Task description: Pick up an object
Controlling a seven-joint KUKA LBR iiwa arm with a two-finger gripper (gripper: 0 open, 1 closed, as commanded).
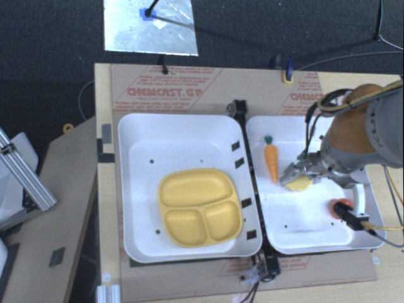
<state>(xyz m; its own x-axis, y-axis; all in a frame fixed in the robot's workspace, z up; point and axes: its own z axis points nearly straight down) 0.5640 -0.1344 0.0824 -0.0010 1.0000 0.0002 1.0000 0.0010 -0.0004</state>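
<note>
- We find the grey arm with the orange band (353, 122) entering from the right of the frame, its two-finger gripper (295, 174) low inside the right-hand shallow white bin (315, 238).
- A small pale yellow object (299, 184), soft-edged and of uncertain make, lies on the bin floor at centre right of the frame, directly under the gripper and touching it or very nearly so.
- The fingers appear to reach down at the yellow object's upper edge; we cannot tell whether they are spread, pressed together or pinching it, as the metal parts blur together there.
- An orange toy carrot with a green top (271, 159) lies just left of the gripper, upright in the frame and apart from the yellow object.
- A small red-orange item (341, 206) sits at the lower right of the same bin, beside a black fitting.
- The left-hand white bin (136, 169) carries a yellow three-compartment plastic tray (199, 206).
- Both bins rest on a worktop (189, 84) covered with printed sheet.
- In our judgement the step in hand is the grasp at the yellow object; lift is not yet evident.
- The next move calls for a firm closure on the object, then a straight rise clear of the carrot.
</note>
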